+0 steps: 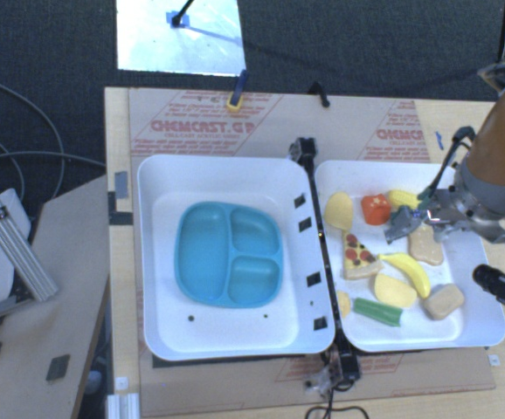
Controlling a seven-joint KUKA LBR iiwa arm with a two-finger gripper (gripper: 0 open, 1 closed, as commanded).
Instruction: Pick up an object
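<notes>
Your hand [407, 223] hangs low over the right white bin [488, 321], near the small red tomato [376, 209] and yellow banana [409, 271]; can't tell its grip. I'd center over one piece before dropping.

Even, bright overhead lighting. Strong glare on the shiny silver square sheet [180, 23] beyond the two shallow white plastic bins [226, 176]; soft, short shadows inside them. Overall slightly soft focus.
</notes>
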